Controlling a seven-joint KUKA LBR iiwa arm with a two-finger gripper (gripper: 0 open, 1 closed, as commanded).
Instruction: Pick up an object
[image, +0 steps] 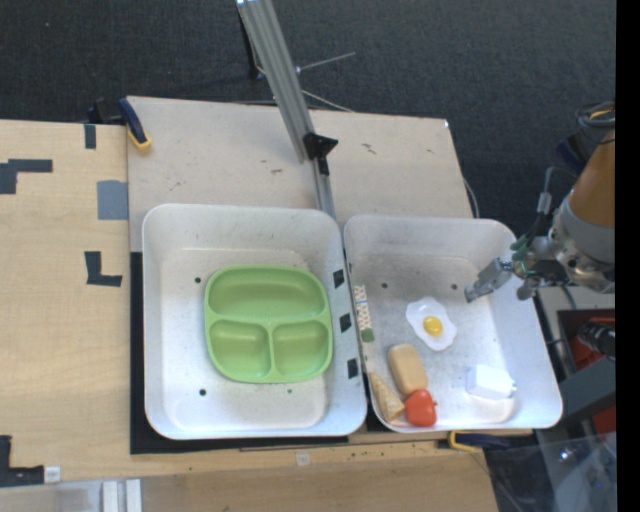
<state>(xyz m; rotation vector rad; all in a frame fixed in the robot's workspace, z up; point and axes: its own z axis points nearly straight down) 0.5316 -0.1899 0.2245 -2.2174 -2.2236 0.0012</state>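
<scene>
Right bin holds the candidates for the pick: a fried egg toy lies flat near the bin's centre; a tan bread roll sits at about 7 o'clock from the egg, with a red tomato touching its lower end at 5 o'clock; a pale wedge, maybe a pizza slice, lies along the bin's left wall beside the roll; a white blocky piece rests at 4 o'clock from the egg, near the bin's lower right corner; I see the gripper at 2 o'clock from the egg, apart from it and over the bin's right side, nothing between its fingers; whether the claw is spread or closed I cannot tell; left bin carries a green divided plate at its centre.
</scene>
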